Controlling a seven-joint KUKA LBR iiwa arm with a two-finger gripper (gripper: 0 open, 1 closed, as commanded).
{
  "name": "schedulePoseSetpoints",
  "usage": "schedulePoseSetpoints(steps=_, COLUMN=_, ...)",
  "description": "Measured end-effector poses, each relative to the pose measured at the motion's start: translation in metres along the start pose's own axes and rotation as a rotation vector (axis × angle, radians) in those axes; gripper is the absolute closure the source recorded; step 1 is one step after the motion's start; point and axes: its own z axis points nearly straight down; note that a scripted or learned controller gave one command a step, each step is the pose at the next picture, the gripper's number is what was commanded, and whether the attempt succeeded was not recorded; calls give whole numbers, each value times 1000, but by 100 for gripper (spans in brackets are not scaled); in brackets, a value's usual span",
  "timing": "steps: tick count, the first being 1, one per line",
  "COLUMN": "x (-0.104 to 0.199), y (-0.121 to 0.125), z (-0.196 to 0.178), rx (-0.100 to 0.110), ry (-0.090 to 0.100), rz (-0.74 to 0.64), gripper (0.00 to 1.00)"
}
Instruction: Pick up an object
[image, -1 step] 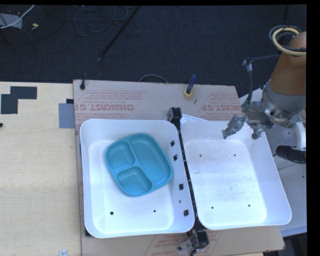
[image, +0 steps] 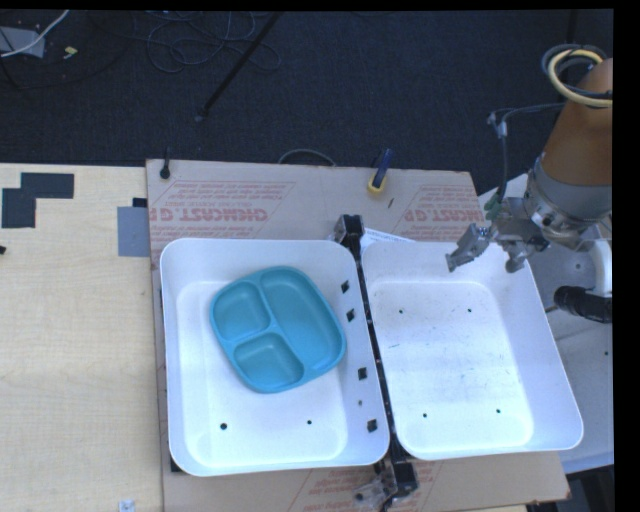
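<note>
**Approach stage of a pick: tool poised at the upper right, plate in the left bin**

The arm (image: 575, 140), grey with an orange band, entered from the right of the frame. Its tool (image: 490, 252) hung over the upper right rim of the right bin (image: 470, 440), with 2 fingers visible and spread apart and nothing between them; the tool was released and carried no object.

The task's thing, a blue plate (image: 277, 328) with 3 compartments, lay flat in the left bin (image: 260, 450), at centre-left of the frame and slightly above that bin's middle. It was well apart from the tool, with the dark divider (image: 362, 340) between the 2 bins lying between them.

Judged from this layout, the pick had not begun: the step in hand was the approach. The next move would call for travel leftward across the divider to a point above the plate, then a descent with the fingers set astride a raised edge, either the outer rim or 1 of the inner ridges, since a flat plate offers little else to close on.

Count: 1 arm, 1 tool, 2 white bins, 1 blue plate. The bins rested on cardboard sheeting (image: 250, 205) on the pale wooden worktop (image: 70, 350); a small blue-and-yellow clamp (image: 380, 172) stood at the upper edge of the cardboard.
</note>
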Motion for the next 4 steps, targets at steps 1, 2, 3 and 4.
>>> schedulePoseSetpoints(steps=1, x=7, y=5, z=62, rx=7, ry=2, rz=-2, gripper=0)
schedulePoseSetpoints(steps=2, x=4, y=-4, z=121, rx=9, ry=2, rz=0, gripper=0)
schedulePoseSetpoints(steps=3, x=7, y=-5, z=175, rx=8, ry=2, rz=0, gripper=0)
schedulePoseSetpoints(steps=4, x=6, y=-4, z=162, rx=5, ry=2, rz=3, gripper=100)
